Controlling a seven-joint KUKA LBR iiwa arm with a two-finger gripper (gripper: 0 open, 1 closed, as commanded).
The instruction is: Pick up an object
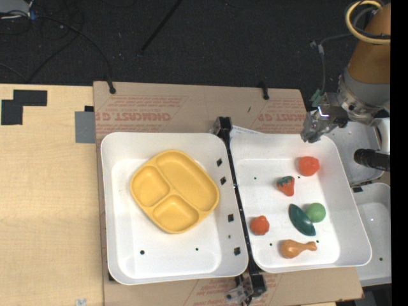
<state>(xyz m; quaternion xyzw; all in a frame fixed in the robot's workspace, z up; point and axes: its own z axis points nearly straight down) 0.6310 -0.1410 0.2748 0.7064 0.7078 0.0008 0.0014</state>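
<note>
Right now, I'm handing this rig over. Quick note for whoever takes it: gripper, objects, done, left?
Gripper: over the right bin's far edge, carrying nothing that I can see; whether it is open or shut is unclear.
Right bin: orange ball closest to the gripper, then strawberry, green ball, dark green leaf-shaped piece, small orange-red fruit, toy drumstick.
Left bin: yellow divided plate.
Done: nothing picked.
Left: descend, grasp one item, lift.
</note>
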